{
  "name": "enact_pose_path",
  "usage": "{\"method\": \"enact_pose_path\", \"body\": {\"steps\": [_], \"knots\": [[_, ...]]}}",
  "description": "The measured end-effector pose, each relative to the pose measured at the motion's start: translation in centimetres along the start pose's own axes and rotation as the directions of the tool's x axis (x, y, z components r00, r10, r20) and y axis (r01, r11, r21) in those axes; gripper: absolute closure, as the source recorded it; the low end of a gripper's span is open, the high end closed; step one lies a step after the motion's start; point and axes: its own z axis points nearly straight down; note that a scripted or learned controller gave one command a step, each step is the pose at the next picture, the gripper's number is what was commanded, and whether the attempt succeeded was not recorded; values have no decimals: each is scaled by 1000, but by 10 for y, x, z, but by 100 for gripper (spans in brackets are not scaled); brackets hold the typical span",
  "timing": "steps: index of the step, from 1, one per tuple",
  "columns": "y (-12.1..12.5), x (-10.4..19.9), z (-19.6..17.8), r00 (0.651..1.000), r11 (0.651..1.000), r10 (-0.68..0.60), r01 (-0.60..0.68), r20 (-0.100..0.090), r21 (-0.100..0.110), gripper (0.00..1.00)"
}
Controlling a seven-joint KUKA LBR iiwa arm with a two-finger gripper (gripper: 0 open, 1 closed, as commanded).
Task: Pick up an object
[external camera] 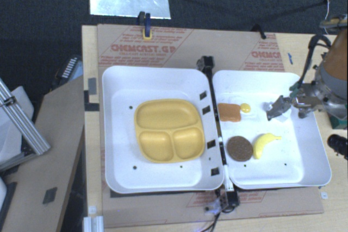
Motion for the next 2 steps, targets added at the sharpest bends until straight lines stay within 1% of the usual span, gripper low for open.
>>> {"method": "enact_pose_path", "body": {"steps": [1,2], "knots": [[-2,2,42,1000,1000,1,-1,-1,3,0],[4,0,86,1000,1000,2,-2,-1,4,0]]}}
